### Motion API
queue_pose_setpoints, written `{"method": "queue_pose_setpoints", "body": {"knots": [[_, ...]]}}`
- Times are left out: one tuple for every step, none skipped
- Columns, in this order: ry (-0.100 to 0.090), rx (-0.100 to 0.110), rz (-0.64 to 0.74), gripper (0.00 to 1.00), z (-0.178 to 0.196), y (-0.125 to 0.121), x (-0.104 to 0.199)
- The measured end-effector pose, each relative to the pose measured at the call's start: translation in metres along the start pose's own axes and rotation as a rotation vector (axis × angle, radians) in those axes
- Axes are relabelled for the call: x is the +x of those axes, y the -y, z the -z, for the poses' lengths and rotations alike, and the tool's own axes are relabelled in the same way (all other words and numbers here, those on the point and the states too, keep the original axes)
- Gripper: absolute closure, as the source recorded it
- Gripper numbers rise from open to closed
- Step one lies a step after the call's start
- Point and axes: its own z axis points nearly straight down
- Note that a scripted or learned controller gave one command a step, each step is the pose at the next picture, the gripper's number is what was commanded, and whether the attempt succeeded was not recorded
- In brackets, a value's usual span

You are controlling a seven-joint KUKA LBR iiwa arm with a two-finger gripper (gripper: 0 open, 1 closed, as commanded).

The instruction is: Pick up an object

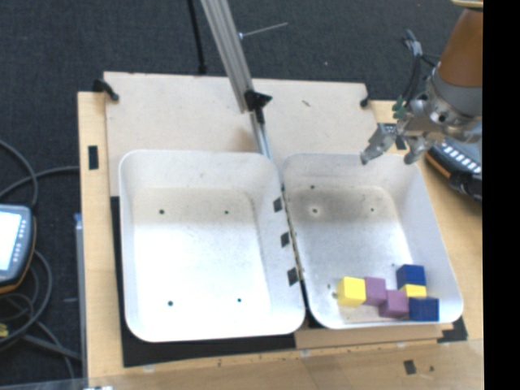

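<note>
A cluster of small blocks lay in the near right corner of the right-hand bin [422,210], close against its front wall. A yellow cube [352,290] sat at the left end of the group. Beside it stood a purple block [375,288], with a second purple block [396,303] touching it slightly nearer the front. At the right end, a dark blue block [411,275] sat farthest back, a smaller yellow block [415,291] lay directly in front of it, and another dark blue block [423,308] lay nearest the rim. All rested flat on the bin floor.
</note>
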Motion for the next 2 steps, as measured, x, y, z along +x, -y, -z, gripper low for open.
{"method": "queue_pose_setpoints", "body": {"knots": [[-0.004, 0.008, -0.008, 0.0, -0.126, 0.051, 0.032], [-0.002, 0.001, -0.002, 0.0, -0.183, -0.002, 0.027]]}}
